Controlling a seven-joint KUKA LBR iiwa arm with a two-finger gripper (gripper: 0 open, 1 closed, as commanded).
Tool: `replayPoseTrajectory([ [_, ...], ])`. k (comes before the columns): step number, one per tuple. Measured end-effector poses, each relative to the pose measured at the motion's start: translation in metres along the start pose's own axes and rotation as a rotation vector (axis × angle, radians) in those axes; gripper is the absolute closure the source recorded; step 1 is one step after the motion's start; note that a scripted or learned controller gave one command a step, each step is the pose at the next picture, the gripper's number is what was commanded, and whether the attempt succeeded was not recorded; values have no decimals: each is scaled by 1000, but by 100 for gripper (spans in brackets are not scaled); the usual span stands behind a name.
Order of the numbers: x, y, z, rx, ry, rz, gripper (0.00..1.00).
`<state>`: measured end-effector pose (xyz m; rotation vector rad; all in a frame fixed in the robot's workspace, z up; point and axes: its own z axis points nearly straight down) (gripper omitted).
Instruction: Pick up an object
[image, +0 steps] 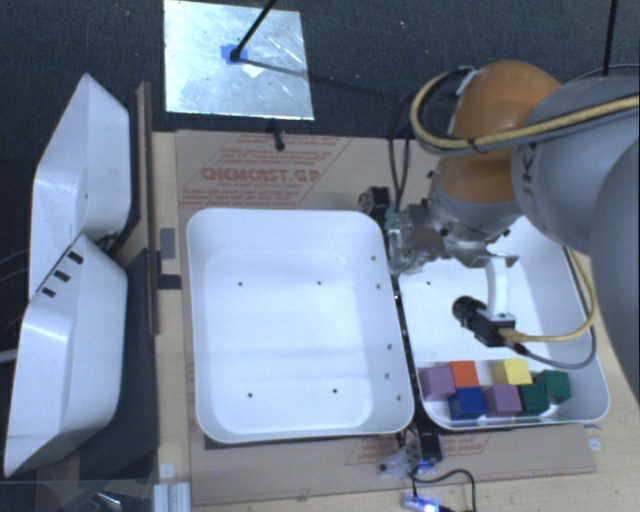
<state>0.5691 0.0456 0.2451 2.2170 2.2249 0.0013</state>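
Item: grey arm (570, 140) with orange band, metal two-finger claw (408, 250); I cannot tell its state. I see it hang at the inner wall of the right shallow white plastic bin (590, 395), with bare bin floor just below it. Beyond that wall, left of the claw: left shallow white plastic bin (290, 225). Contents, right bin, well below the claw, packed against the near wall: small cubes (495, 390), seven counted — two purple, two green, one orange, one yellow, one blue.
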Motion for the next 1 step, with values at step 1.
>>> replayPoseTrajectory([
  [1, 47, 14, 12, 1, 1, -1, 100],
])
